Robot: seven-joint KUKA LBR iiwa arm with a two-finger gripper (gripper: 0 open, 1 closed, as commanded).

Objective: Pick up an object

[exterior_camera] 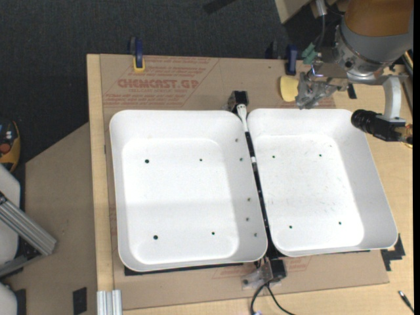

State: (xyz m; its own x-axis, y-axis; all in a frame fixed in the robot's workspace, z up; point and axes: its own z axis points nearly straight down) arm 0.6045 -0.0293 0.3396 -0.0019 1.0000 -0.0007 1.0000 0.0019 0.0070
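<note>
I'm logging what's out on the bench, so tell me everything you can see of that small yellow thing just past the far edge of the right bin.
The small yellow object is pale, matte and rounded, perhaps foam or soft plastic; its exact shape is too small to tell. It lies outside both bins on the brown board, just beyond the right bin's far left corner. The gripper hangs right beside it, on its right; contact cannot be judged. A blue clamp stands just behind it.
</note>
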